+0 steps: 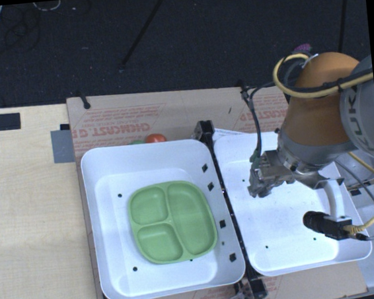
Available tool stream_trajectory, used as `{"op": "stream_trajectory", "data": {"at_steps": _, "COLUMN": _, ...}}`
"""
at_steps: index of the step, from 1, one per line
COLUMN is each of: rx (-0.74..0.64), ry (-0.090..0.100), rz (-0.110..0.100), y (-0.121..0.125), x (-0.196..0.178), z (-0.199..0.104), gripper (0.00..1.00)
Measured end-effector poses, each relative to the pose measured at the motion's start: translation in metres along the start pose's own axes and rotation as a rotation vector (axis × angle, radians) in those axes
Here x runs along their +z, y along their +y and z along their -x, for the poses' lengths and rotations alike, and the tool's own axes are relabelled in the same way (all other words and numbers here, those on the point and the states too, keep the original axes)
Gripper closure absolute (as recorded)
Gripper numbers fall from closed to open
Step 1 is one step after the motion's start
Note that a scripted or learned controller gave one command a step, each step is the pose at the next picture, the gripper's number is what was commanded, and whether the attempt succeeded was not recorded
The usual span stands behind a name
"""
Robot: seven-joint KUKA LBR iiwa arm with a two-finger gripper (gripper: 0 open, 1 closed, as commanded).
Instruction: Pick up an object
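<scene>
A light green divided plate (172, 220) with three compartments lies flat in the left bin (104, 187), a little right of its middle. My gripper (260, 185) hangs over the right bin (297, 253), near its upper left part, well apart from the plate. I see nothing between its fingers, and the wrist hides much of the bin floor behind it.
A small red thing (155, 139) and a bit of green (136, 142) peek out just behind the left bin's far rim. A black divider (223, 208) runs between the two bins. Cardboard (137, 121) lies under both.
</scene>
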State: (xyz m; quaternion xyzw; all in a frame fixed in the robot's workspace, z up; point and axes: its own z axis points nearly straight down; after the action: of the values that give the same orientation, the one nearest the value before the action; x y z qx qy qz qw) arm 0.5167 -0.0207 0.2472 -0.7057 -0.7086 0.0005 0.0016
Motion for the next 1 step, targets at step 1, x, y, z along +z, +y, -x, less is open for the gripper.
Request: {"op": "stream_trajectory", "data": {"at_steps": 1, "rx": 0.000, "ry": 0.000, "rz": 0.000, "y": 0.0058, "x": -0.0023, "z": -0.0455, "gripper": 1.00}}
